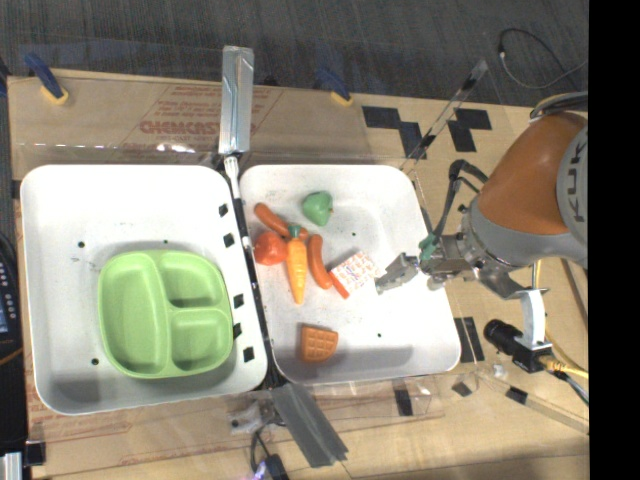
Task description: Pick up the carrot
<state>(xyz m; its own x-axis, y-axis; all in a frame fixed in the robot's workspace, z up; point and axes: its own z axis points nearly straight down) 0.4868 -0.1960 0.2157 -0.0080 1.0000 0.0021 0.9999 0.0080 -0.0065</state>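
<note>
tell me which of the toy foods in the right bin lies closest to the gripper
The small red-and-white packet, just left of the gripper. The carrot, sausages, tomato, green pepper and waffle all lie farther off.

A brown bench [120,118] (red print on it) meets dark ribbed floor [150,8].

Even, fairly bright overhead light fills the scene. The two white bins [130,193] look slightly washed out, with soft grey shadows pooling along their near walls. A clear panel [150,133] behind them catches faint glare. Detail is soft and grainy throughout, and small things look blurred.
</note>
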